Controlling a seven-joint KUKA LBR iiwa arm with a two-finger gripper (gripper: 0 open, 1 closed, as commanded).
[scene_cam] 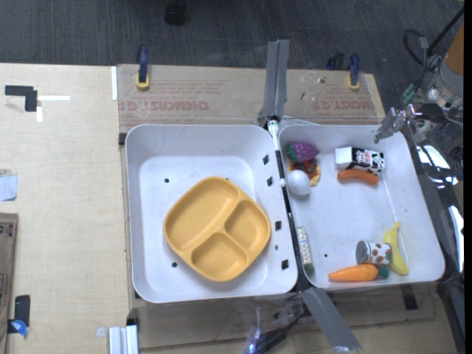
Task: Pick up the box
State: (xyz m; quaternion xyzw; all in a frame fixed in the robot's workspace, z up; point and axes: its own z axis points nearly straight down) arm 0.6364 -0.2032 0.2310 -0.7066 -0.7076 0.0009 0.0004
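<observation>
A carrot (353, 273) is seen at the near edge of the right bin (346, 220), with a small spotted can (374, 253) and a banana (397, 251) just beside it. In the left bin (147, 198) a yellow divided plate (216, 229) is set. The box (359, 158), white with a black-and-white printed end, is located in the far part of the right bin, lying flat, touching or just beside an orange sausage-shaped item (358, 176) on its near side. A white ball (298, 182) and a purple grape bunch (302, 151) are found at the bin's far-left corner. The tool (389, 124) is positioned over the far-right corner of the right bin, apart from the box; whether it is apart or together cannot be told. The approach step is judged to be in hand. For the next move, the tool is to be carried left over the box and lowered, with the orange item avoided
</observation>
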